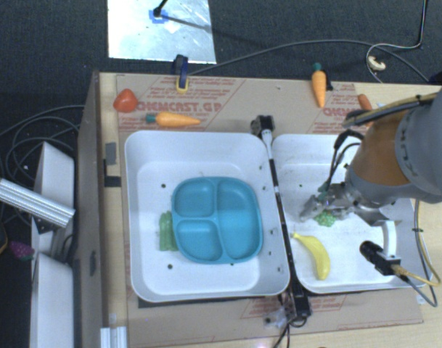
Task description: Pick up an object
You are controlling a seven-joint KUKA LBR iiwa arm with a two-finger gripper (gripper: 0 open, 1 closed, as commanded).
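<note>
The arm reaches in over the right bin (pixel 308 151), and the tool (pixel 321 210) is low inside it, just above the banana (pixel 313 254) and directly over a small green object (pixel 325 220). The green object sits at the tool's tip, touching or nearly so. Whether the tool is apart or closed cannot be told from this angle — the metal parts merge with the bin floor and the green piece.

Assessment of the step in hand: this reads as the approach or closing stage of a grasp on the green object, not yet a confirmed hold. Nothing visible proves it is clamped.

Recommendations for doing it well:
- Centre the tool on the green object before closing; it is small, and an off-centre pinch would likely flick it toward the banana.
- Descend until close to the bin floor, without pressing into it.
- Lift straight up, clear of the banana just below and of the divider (pixel 276 187) between the 2 bins on the banana's upper left.

The blue plate (pixel 217 220) in the left bin, well left of the banana, is not involved.
</note>
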